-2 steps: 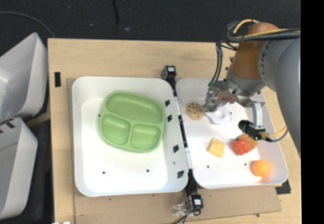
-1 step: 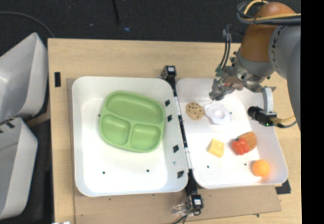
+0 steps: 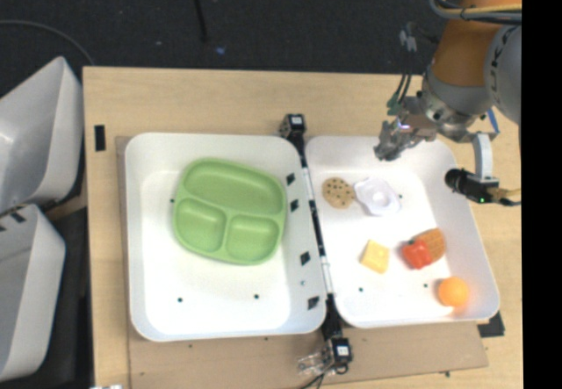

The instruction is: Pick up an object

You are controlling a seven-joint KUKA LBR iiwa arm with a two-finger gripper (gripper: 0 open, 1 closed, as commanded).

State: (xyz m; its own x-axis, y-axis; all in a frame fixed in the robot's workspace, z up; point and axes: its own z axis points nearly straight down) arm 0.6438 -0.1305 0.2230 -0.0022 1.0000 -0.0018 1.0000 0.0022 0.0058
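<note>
The end effector (image 3: 389, 148), its opening impossible to judge, hangs over the right bin's (image 3: 465, 229) far edge in approach, needing descent toward the nearby white cup (image 3: 378, 197).

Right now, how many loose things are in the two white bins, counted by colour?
Green: 1, divided plate in the left bin
Brown: 1, cookie
White: 1, small cup
Yellow: 1, block
Red: 1, strawberry-like piece
Orange: 1, ball
Total: 6, five of them in the right bin
</note>
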